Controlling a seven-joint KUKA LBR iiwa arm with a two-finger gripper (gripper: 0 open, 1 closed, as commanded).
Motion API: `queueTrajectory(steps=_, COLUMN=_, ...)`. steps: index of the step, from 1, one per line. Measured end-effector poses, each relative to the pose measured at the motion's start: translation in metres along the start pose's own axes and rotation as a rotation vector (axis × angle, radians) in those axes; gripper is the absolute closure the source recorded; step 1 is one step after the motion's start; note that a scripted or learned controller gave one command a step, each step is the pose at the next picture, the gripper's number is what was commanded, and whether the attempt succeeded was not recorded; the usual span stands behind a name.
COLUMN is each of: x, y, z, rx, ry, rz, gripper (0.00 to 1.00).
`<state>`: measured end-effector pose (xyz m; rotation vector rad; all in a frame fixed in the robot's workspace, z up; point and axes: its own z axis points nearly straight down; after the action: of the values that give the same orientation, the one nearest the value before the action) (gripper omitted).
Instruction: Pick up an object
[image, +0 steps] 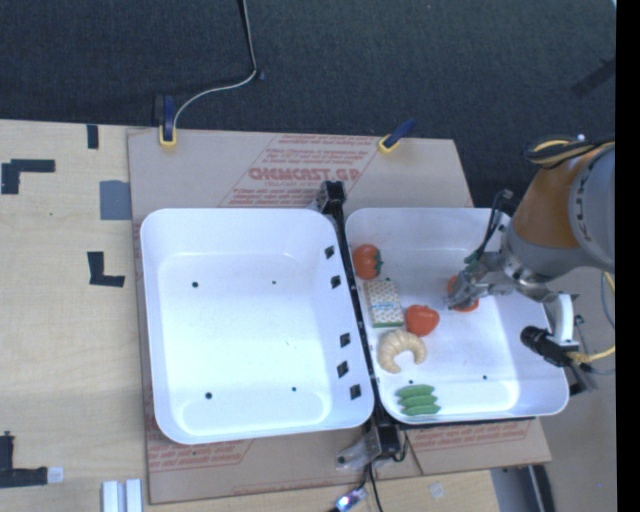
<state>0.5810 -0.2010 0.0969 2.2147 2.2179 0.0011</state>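
The grey two-finger gripper (468, 290) is sitting right over a small red rounded object (462, 298) in the right-hand shallow white bin (500, 400), so it's basically directly underneath; can't tell yet whether it's gripped.

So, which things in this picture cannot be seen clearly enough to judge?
- The pincer, camera view: too small and blurred to tell open from shut.
- The red object under it: partly covered by the pincer, so any grip is unclear.
- The small packet: its print is too small to read.
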Motion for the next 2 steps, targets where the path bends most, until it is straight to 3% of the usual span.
queueTrajectory(steps=1, x=-0.026, y=-0.053, z=-0.122, rx=-0.002, ry=0.000, rz=0.004, gripper=1.00)
queueTrajectory(steps=2, x=-0.025, y=-0.084, z=-0.295, rx=-0.011, ry=-0.003, rz=0.001, gripper=1.00)
